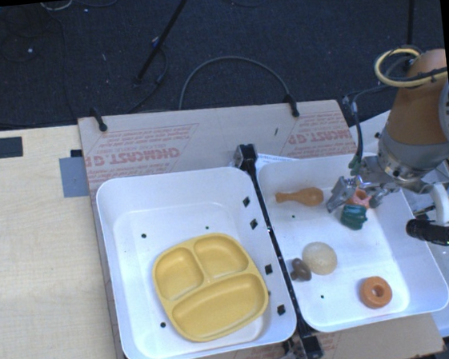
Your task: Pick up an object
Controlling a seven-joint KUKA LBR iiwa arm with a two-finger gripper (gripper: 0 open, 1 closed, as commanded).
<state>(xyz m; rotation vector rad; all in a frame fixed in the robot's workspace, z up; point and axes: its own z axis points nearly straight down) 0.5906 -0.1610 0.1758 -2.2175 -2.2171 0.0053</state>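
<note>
My gripper (351,198) hangs over the upper middle of the right bin (416,273), reaching in from the right under the grey and orange arm. Right below it sits a small teal object (354,217) with a red bit above it, touching or very close to the gripper's tip. An orange drumstick-shaped toy (301,197) lies to the gripper's left. Lower in the bin are a cream round object (320,258), a small brown piece (300,270) beside it, and an orange ring like a doughnut (376,292).
The left bin (125,226) holds a yellow divided plate (211,285). A black divider (267,234) runs between the bins. A black part (433,231) sticks out beyond the right bin's right rim. Cardboard lies behind the bins.
</note>
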